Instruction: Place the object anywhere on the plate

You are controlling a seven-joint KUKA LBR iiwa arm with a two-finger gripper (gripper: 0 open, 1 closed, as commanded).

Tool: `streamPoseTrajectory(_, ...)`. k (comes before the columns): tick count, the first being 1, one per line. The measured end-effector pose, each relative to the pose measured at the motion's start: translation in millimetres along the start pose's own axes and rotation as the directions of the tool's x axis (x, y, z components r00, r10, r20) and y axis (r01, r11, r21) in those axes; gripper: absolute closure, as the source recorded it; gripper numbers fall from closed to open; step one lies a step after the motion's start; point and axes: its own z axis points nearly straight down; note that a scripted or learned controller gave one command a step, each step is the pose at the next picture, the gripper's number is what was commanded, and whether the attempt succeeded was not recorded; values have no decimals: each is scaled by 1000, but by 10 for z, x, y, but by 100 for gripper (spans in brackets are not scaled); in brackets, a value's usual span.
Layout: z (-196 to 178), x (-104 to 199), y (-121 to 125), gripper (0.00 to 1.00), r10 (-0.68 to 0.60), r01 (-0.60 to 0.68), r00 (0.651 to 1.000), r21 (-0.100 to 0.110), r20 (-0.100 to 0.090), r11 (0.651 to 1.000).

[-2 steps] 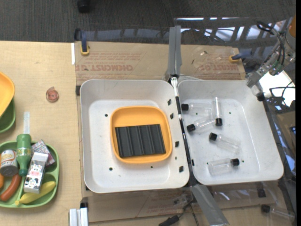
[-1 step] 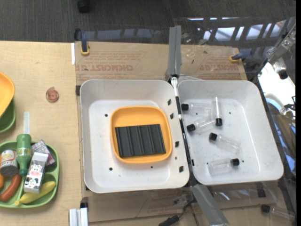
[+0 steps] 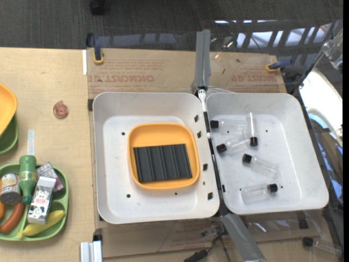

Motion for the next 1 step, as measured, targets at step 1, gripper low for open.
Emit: streamPoseTrajectory(1,-1,0,-1,0,0,0,1000,0,0,1000)
